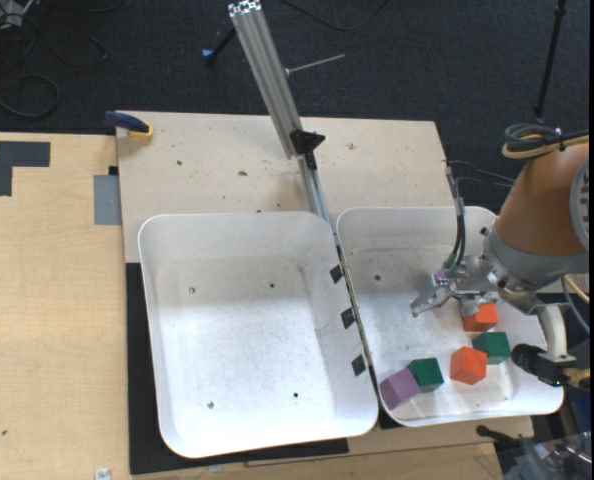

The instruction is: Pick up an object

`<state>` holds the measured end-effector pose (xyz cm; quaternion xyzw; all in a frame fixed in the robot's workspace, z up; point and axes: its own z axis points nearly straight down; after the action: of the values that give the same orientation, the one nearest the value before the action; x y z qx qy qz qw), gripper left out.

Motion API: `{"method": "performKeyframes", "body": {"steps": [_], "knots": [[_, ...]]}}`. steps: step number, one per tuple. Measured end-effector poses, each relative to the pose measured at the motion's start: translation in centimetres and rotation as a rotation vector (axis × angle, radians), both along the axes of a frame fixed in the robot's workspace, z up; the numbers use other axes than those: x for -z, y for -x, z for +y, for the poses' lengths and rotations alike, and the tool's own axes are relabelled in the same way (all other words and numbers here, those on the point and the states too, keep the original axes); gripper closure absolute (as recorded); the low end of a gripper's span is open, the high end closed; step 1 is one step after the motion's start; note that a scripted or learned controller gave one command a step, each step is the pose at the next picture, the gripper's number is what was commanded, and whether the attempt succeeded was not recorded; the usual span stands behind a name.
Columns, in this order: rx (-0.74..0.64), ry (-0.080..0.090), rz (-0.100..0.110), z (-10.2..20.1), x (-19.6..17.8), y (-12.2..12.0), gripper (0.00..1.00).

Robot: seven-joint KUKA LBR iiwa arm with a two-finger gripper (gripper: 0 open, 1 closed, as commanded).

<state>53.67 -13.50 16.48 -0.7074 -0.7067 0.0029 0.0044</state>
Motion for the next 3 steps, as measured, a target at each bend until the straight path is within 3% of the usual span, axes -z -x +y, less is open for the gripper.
{"method": "performKeyframes", "body": {"steps": [2, 3], "knots": [[0.003, 0.001, -0.007, 0.4, 7.3, 0.0, 0.0], [0.012, -0.001, -0.007, 0.3, 6.2, 0.0, 1.0]]}}
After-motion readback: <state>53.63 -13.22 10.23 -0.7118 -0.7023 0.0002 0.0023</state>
